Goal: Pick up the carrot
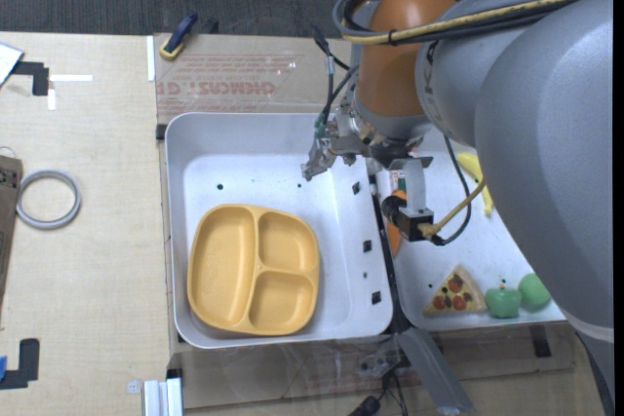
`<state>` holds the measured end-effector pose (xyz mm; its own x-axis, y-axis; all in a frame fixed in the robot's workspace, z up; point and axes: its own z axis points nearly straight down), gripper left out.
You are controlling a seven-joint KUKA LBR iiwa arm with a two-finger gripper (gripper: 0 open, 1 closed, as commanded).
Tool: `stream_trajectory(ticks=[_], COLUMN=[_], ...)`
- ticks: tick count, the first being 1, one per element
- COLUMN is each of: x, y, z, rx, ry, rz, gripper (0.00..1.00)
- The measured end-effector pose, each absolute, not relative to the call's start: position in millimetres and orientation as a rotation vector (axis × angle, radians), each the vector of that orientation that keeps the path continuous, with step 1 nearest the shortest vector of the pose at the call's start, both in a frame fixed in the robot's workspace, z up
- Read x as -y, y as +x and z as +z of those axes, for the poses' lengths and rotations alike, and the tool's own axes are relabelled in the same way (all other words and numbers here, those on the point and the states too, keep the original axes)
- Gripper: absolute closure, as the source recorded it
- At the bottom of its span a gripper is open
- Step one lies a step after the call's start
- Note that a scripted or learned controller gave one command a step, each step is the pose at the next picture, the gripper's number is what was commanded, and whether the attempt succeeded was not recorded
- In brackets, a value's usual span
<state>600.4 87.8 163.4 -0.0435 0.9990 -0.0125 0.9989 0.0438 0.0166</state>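
A small orange piece, which looks like the carrot [393,229], lies in the right bin against the wall it shares with the left bin. A black cable fitting on the arm partly covers it. My gripper [316,161] hangs below the orange wrist band over the back right part of the left bin [195,161], left of and behind the carrot. Nothing can be seen held in it. The arm's grey bulk hides much of the right bin.
A yellow divided plate [255,268] sits at the front of the left bin. In the right bin [429,315] lie a toy pizza slice [454,292], two green pieces [517,297] and a yellow piece [470,170]. A tape roll [47,200] rests on the bench at left.
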Motion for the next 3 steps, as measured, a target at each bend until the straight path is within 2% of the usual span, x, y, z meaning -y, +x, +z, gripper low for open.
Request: stream_trajectory(ticks=[1,2,3], x=[-102.6,-75.4,-71.5], y=[539.1,590.6,570.6], z=[167.3,245.4,187.6], rx=[-2.474,-2.772,-2.897], ry=[1.945,1.485,1.230], rz=[-0.012,-0.007,-0.006], gripper=[0.00,0.00,0.00])
